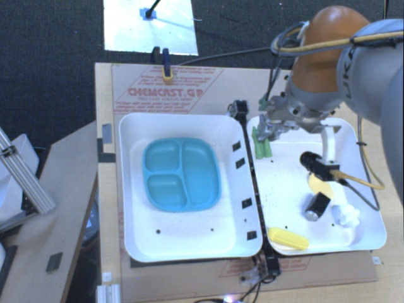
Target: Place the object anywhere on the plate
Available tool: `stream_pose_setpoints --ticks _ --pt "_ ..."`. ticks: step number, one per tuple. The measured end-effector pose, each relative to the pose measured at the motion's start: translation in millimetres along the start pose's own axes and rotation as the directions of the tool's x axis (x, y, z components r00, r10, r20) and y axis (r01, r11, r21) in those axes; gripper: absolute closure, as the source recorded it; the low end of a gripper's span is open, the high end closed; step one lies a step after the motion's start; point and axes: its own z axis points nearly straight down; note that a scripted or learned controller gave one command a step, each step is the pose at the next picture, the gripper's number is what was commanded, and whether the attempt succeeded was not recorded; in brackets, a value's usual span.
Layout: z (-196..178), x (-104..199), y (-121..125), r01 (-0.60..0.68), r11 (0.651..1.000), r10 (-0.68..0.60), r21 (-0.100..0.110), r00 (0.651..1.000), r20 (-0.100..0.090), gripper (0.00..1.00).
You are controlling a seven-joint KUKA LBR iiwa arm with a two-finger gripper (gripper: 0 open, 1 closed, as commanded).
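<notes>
A blue divided plate (182, 173) lies in the left white bin (136, 232). My gripper (269, 133) hangs over the far left corner of the right bin (372, 232), right above a green object (261, 145) that stands against the bin's left wall. The gripper's body hides the top of the green object, and whether it is gripped does not show. The plate has nothing on it.
In the right bin lie a yellow object (288, 238) at the near edge, a black block with a silver end (315, 206), a crumpled white object (346, 215) and a pale yellow piece (320, 184). A divider with black clips (247, 169) separates the bins.
</notes>
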Motion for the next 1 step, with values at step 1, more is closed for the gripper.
stream_pose_setpoints --ticks 1 --pt "-4.2 49.1 -7.0 0.000 1.000 0.000 0.001 1.000 0.000 1.00"
